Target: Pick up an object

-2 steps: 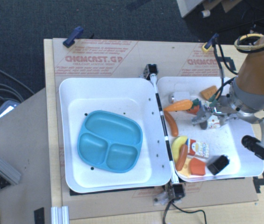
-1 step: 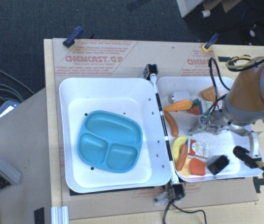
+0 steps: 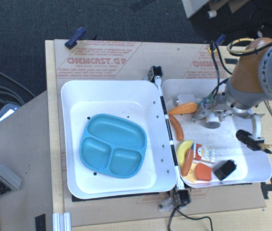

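My gripper [image 3: 207, 117] is low in the right bin [image 3: 251, 174], at its upper middle, hanging from the grey arm with the orange band [image 3: 247, 71]. An orange carrot [image 3: 184, 109] lies just left of it, close to the gripper's tip; whether they touch is unclear. Below the carrot a reddish sausage [image 3: 176, 127] lies along the bin's left wall. Lower left sit a yellow banana [image 3: 182, 150], a second red sausage [image 3: 187, 161], a white and red packet [image 3: 204, 154], an orange block [image 3: 203, 172] and a black block [image 3: 225, 169].
The left bin [image 3: 73, 129] holds a blue divided plate [image 3: 112, 145]. A black clip [image 3: 155, 73] joins the bins at the top and another [image 3: 181, 196] at the bottom. A black part with a cable [image 3: 247, 139] hangs off the arm over the right bin's right side.
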### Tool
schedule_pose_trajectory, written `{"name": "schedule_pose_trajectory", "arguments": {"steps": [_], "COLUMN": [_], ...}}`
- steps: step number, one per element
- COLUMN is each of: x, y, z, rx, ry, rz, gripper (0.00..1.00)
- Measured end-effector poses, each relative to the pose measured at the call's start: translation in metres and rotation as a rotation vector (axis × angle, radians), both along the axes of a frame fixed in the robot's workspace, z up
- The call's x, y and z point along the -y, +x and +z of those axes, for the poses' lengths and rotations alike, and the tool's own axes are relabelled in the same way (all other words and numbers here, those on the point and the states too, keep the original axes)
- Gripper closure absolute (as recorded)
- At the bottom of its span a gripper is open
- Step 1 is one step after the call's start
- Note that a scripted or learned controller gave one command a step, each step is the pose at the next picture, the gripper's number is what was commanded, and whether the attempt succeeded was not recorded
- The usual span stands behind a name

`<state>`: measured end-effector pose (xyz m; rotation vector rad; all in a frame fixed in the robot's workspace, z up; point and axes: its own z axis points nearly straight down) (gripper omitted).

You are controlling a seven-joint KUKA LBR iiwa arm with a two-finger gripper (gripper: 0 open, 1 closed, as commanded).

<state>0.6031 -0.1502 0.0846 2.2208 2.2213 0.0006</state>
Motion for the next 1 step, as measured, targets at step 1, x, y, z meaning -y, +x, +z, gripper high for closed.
{"name": "schedule_pose_trajectory", "arguments": {"steps": [1], "x": [0.0005], "y": [0.0003], "z": [0.0093], "rx": [0.001], "ry": [-0.001], "rz": [-0.001], "gripper": [1.0]}}
